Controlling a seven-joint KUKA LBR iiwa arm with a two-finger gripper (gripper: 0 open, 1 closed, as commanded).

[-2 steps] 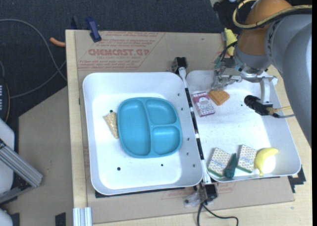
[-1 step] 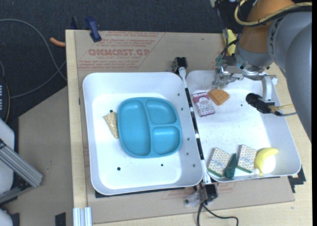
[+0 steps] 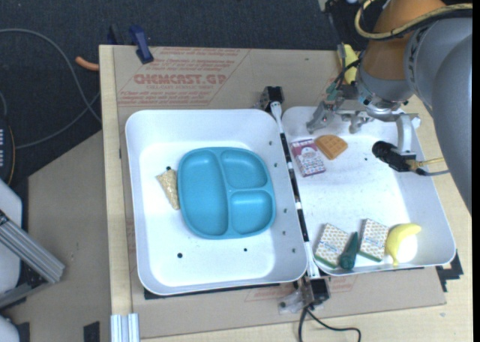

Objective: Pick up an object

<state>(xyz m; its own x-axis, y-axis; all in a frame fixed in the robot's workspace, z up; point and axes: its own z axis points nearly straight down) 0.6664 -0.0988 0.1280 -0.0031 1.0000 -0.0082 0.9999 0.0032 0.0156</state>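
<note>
- Nothing had been lifted: we saw no object in the hand [image 3: 341, 117], which hung over the 12 o'clock end of the right bin [image 3: 360, 192].
- We could not tell whether the hand was released or clenched.
- The likeliest target, in our judgement, was the tan biscuit-like piece [image 3: 331, 145], lying flat on the bin floor just at the hand's 6 o'clock.
- Closing on an object and raising it were all left to do.
- We counted two white bins on the bench [image 3: 187, 78].
- The left bin [image 3: 150, 205] held one blue divided plate [image 3: 225, 190] and one pale spongy slab [image 3: 169, 187] at the plate's 9 o'clock.
- The right bin also held one small maroon box [image 3: 307, 157], two patterned packets [image 3: 332, 243], one teal stick [image 3: 349, 256] between them and one yellow fruit [image 3: 402, 243].
</note>
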